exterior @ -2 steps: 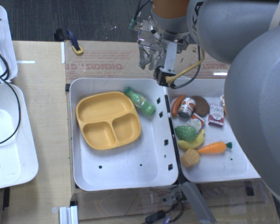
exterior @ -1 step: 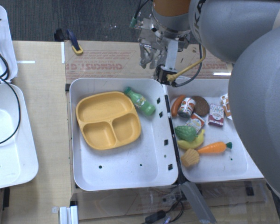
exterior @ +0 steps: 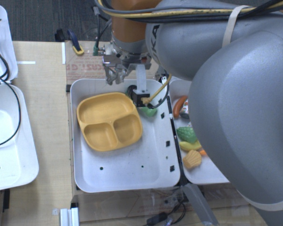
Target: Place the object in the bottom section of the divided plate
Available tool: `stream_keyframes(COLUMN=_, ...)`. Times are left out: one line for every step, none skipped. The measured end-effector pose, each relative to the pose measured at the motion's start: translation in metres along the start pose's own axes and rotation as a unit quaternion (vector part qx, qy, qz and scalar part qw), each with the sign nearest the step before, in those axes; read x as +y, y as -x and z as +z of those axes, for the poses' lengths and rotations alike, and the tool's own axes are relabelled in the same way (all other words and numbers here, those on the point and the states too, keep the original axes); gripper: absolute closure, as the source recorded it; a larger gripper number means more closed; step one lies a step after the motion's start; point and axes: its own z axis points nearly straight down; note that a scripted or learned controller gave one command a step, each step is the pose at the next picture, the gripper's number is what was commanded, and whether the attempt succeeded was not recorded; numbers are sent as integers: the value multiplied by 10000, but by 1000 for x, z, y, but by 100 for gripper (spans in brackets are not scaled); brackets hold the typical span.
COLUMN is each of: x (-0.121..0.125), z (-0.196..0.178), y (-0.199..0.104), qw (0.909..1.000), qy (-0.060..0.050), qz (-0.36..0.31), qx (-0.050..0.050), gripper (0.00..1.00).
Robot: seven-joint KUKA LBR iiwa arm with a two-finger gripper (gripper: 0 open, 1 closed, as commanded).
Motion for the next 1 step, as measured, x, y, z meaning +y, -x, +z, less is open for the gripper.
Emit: stream_keyframes(x=-8, z=9, y=4, qw=9991, qy=1, qz=424, qx=0, gripper=100)
